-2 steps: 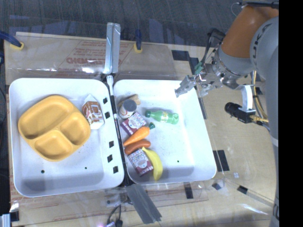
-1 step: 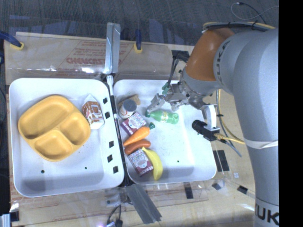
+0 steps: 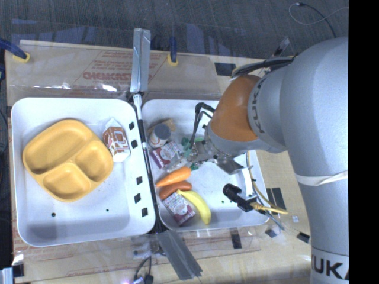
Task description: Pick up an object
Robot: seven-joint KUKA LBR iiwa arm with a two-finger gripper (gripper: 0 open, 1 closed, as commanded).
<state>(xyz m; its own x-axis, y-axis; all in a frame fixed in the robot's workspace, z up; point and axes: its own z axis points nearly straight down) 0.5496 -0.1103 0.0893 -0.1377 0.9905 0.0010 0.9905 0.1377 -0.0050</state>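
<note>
Two smooth white bins (image 3: 23,158); glossy yellow divided tray (image 3: 66,157) left; curved banana (image 3: 198,206) right; gripper (image 3: 198,152) state indiscernible.

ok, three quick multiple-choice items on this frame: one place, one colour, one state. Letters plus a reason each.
1. Where is the yellow three-compartment plastic tray?
A left white bin
B right white bin
C on the bench

2. What colour is the carrot-shaped toy?
A green
B orange
C blue

3. How does the yellow tray stand?
A flipped over
B on edge
C open side up

Key:
1 A: the tray lies in the left white bin.
2 B: the carrot-shaped toy in the right white bin is orange.
3 C: its three hollows face the camera.
</note>
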